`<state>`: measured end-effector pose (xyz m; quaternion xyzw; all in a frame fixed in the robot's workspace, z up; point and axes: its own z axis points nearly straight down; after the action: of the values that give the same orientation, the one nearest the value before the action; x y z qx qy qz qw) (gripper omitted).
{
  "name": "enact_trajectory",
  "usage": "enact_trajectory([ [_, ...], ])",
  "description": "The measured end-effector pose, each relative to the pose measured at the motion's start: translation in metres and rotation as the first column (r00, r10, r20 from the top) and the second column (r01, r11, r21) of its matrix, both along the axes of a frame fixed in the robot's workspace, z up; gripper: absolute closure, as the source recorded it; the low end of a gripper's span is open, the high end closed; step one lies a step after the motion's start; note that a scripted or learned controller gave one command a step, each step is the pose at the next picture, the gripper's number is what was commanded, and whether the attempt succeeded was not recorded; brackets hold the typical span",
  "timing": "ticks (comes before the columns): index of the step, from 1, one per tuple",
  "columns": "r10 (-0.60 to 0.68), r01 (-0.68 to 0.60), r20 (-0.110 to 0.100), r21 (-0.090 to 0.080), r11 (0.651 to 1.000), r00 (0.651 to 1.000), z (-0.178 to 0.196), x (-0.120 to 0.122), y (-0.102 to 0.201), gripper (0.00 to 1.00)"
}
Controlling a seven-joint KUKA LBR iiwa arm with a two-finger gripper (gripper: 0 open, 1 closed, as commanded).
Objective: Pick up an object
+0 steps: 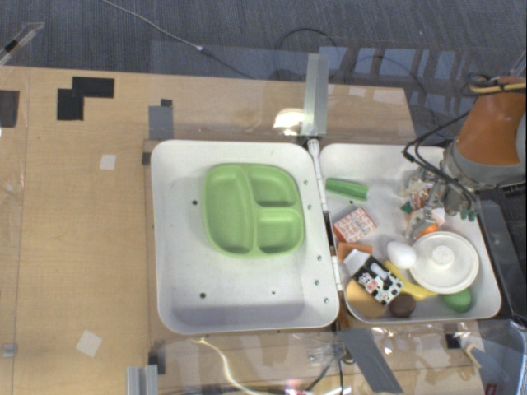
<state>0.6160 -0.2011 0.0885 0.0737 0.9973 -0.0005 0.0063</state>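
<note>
At right of frame, the pincer [428, 206] hangs over the cluttered bin [492, 303]; its state cannot be told. The green stick [346, 189] looks light and stiff, best gripped mid-length.

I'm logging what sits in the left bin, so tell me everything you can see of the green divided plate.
The green divided plate is light green, matte and plastic-looking, a rounded rectangle with raised ridges splitting it into one long compartment on the left and two smaller ones on the right. It lies flat and right side up on the floor of the left bin, in its upper middle, apart from the walls. Nothing shows in its compartments and nothing touches it but the bin floor.
</note>
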Motion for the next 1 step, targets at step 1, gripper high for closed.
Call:
enact_trajectory([
  [1, 0.007, -0.007, 0.014, -0.002, 1.0, 1.0, 0.0154, 0.0048, 0.0022, 1.0],
])
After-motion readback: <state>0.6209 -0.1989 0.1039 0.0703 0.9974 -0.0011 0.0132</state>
